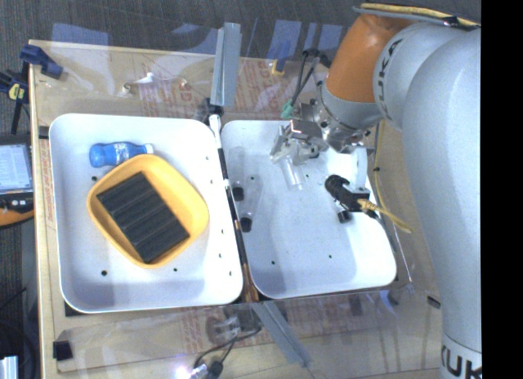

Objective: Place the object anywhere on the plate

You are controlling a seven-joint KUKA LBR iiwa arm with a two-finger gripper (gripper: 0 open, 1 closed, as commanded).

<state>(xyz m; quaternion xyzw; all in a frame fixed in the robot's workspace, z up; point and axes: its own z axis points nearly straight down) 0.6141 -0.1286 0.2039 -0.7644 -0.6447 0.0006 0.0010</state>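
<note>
The yellow plate (147,210), carrying a dark ribbed insert, lies in the left bin (69,283), and a blue bottle (114,153) rests on its side just beyond the plate's far edge, touching or nearly touching it. The arm (425,108) reaches over the right bin (327,267), with the gripper (292,150) hanging above that bin's far left part. Whether its jaws stand open or closed, I cannot tell

Claw (291,155) low, arm bent leftward
</note>
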